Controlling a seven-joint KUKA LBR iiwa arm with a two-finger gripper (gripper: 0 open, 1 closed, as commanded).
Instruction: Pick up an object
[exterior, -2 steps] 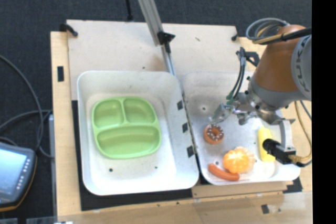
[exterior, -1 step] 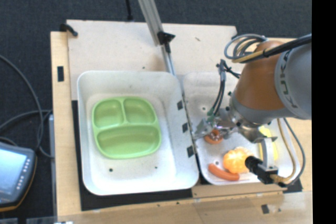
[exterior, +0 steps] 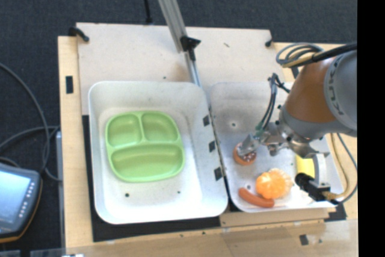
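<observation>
The bench (exterior: 132, 51) carries two shallow white bins side by side, set toward its near edge. The left bin (exterior: 195, 189) holds a green divided plate (exterior: 144, 145) with two small compartments on its far side and one long compartment on its near side. The plate lies flat in the left half of that bin, and pale speckled floor shows around it.

The right bin (exterior: 231, 102) sits by the bench's right edge and holds three small things, all in the half closer to the near edge. A small round orange-brown piece (exterior: 243, 158) lies closest to the wall shared with the left bin. An orange fruit (exterior: 272, 185) with a bumpy skin sits nearer the bench's near right corner. A red sausage (exterior: 256, 198) lies just beside the fruit on its near side, along the bin's near wall, and the two look to be touching.

The grey arm (exterior: 313, 99), with its orange band, reaches in over the bench's right edge and bends down into the right bin. The gripper (exterior: 248, 146) points down directly over the small round orange-brown piece, its tip at or on the piece's top. From this slant it cannot be told how wide the gripper is set, nor whether it has any hold on the piece. The fruit and the sausage lie apart from the gripper.

A silver metal rail (exterior: 168, 3) slants in from beyond the far edge and ends at the gap between the two bins.
</observation>
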